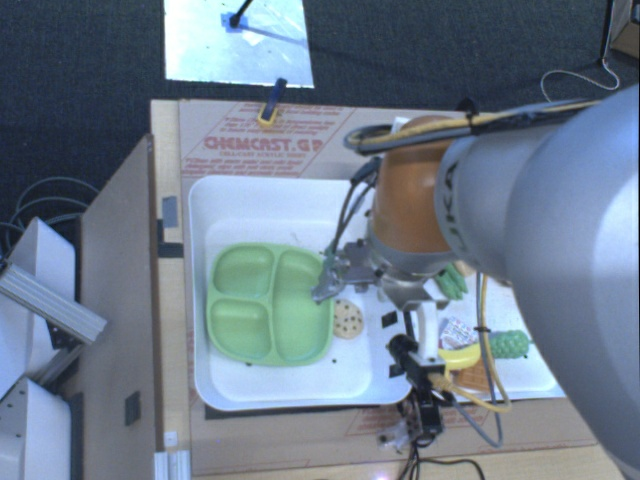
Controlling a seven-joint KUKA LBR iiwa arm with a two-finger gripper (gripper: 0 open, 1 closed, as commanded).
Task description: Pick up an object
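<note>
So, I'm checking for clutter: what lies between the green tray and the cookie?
Nothing: in the camera view the cookie sits right against the green tray's right edge, on the white bin floor.

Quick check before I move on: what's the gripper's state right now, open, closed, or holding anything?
Gripper: cannot be told. It sits low over the right edge of the green divided plate, beside the cookie, and nothing is visibly held.
</note>
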